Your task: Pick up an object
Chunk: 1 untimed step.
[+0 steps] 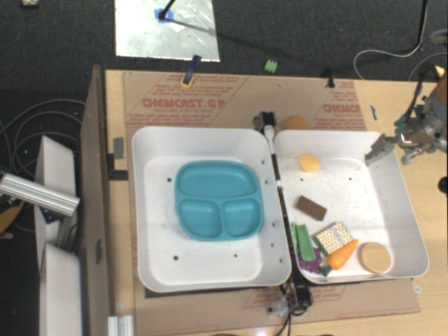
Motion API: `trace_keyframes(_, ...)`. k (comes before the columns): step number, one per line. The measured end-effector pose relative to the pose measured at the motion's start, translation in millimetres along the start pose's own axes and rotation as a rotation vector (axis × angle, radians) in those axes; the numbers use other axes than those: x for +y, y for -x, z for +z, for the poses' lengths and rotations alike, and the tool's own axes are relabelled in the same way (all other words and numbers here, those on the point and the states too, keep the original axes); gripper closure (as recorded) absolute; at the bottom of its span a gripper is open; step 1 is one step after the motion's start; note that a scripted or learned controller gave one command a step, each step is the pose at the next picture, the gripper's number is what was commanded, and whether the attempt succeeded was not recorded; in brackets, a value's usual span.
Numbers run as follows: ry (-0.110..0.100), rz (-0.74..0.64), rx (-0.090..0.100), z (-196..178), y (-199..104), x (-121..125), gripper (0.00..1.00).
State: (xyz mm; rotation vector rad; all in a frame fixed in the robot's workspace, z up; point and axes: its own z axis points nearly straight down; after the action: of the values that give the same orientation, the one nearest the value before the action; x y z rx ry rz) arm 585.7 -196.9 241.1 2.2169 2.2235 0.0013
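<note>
The right bin (392,208) holds several small objects. A yellow lump (309,162) lies near its back, and a brown block (311,207) sits mid-bin. Along the front edge are a green piece (303,240), a patterned box (332,236), an orange carrot (342,254), a purple item (314,262) and a tan round disc (376,257). My gripper (391,151) hangs over the bin's back right corner, open, with nothing between its fingers. It stands well apart from all the objects.
The left bin (154,187) holds a blue divided plate (218,199). A black divider (276,187) runs between the bins. An orange piece (297,122) lies on the cardboard behind the right bin. Cables trail at the upper right.
</note>
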Motion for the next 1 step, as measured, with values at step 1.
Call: trace_keyframes(1, -0.012, -0.004, 0.007, 95.8, -61.3, -49.4, 0.0)
